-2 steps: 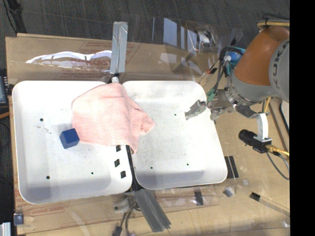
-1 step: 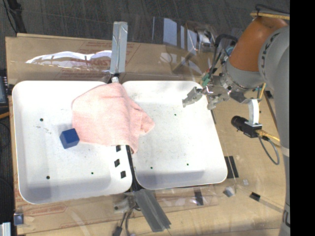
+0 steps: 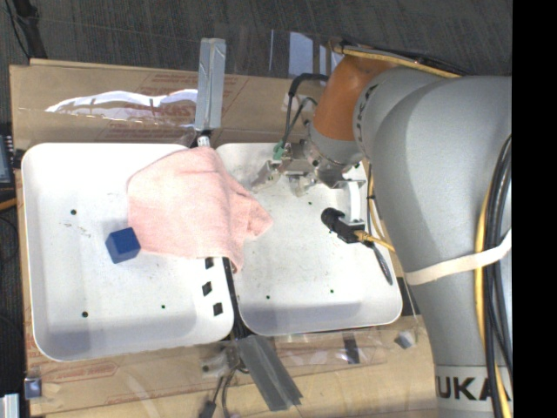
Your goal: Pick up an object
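Pincer (image 3: 277, 165): low in right bin (image 3: 305, 312), far side; grip state — I can't tell.
Cloth (image 3: 196, 205): draped across both bins.
Block (image 3: 123, 244): left bin (image 3: 52, 320).
Risk: pincer snags cloth edge, drags it w/o lifting.

Two white bins (image 3: 52, 320) side by side — cardboard (image 3: 104, 94) behind

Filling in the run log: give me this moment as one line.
gripper: over right bin, far edge | pink cloth: draped across divider | blue cube: left bin | held: nothing visible
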Motion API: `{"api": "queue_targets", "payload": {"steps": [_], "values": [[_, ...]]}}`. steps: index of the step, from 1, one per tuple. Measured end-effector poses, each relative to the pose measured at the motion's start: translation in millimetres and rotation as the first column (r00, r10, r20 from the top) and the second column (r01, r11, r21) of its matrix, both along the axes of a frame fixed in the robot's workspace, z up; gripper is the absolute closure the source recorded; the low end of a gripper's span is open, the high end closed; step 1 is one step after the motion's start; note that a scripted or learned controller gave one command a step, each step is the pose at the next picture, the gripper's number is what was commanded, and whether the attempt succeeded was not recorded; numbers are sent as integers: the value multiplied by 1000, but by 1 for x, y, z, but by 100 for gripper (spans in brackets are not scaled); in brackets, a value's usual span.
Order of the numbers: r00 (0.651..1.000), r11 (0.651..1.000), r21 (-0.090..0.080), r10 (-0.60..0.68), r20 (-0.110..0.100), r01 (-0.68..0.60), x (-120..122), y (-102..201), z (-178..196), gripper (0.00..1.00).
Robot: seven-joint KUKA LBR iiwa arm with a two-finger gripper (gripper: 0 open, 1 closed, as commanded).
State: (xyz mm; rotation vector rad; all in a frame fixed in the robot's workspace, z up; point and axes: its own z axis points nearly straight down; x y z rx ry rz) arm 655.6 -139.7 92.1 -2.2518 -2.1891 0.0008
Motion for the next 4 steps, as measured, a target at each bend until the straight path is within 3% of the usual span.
{"api": "queue_targets", "payload": {"steps": [1, 2, 3, 4], "values": [[972, 972, 2, 236, -4, -236, -64, 8, -1, 0], [928, 928, -1, 373, 1, -373, 2, 28, 1, 0], [914, 914, -1, 405, 2, -405, -3, 54, 102, 0], [804, 804, 2, 595, -1, -595, -43, 27, -1, 0]]}}
